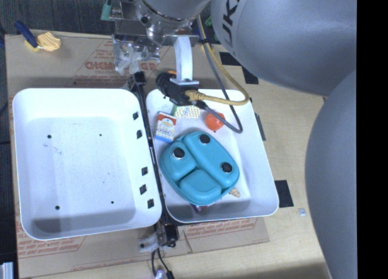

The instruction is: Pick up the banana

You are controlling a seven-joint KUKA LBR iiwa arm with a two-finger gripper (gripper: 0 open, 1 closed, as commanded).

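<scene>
Pale yellow is seen in 1 small spot at the near right edge of a large blue moulded object (200,165) in the right bin (267,188). This spot is judged to be the exposed end of the banana (235,193), with the rest taken to be covered by the blue object, though that cannot be confirmed. Its long axis and heading therefore cannot be read. At most, the visible end is pointed toward the bin's near right corner. The end effector (134,59) is held above the far rim where the 2 bins meet, well apart from that yellow end, and whether it is apart or together cannot be told. The main risk is judged to be a descent onto the blue object, which would be struck or lifted in place of the fruit. A small carton (165,127) and an orange item (213,121) crowd the far part of the bin and could be taken by mistake. A yellow object (48,42) lying on the bench (291,127) beyond the left bin (24,150) could also be mistaken for the target.
</scene>
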